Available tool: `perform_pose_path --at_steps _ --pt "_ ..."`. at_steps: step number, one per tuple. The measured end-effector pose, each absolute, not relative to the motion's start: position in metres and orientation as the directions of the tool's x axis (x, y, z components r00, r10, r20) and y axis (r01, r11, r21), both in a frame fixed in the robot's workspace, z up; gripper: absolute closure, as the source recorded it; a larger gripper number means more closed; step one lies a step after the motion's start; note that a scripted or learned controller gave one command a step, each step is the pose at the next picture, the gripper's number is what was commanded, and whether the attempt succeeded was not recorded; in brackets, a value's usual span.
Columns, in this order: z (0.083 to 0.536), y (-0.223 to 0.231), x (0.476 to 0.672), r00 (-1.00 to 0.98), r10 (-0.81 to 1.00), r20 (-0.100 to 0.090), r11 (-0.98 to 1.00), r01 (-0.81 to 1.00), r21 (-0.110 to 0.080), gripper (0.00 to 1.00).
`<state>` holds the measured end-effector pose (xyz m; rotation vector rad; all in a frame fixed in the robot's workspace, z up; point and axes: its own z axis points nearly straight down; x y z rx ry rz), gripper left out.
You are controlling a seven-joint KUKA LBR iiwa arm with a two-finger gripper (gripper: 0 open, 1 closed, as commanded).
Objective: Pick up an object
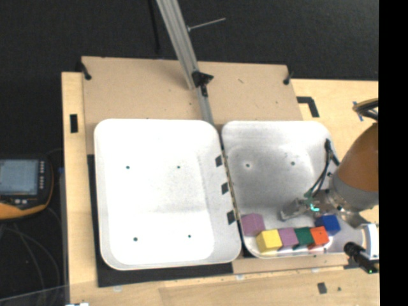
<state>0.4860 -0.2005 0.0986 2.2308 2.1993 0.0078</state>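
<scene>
Several small blocks lie along the near edge of the right bin (268,145): a purple one (253,222), a yellow one (269,240), a mauve one (288,236), a green one (303,236), an orange one (319,236) and a blue one (329,223). My gripper (294,209) hangs low over the bin's near right part, just above and behind the row of blocks, closest to the mauve and green ones. The arm with its orange band (360,161) comes in from the right. Nothing shows between the fingers.
The left bin (159,190) sits beside the right one, with a dark divider edge (226,183) between them. A metal rail (182,37) slants down from the top toward the bins. A handheld device (22,183) lies at the far left, off the bench.
</scene>
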Motion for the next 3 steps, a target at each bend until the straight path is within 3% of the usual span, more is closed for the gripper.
perform_pose_path --at_steps 3 --pt "0.0985 -0.2005 0.4860 0.016 1.000 -0.003 -0.016 1.000 0.010 0.00"
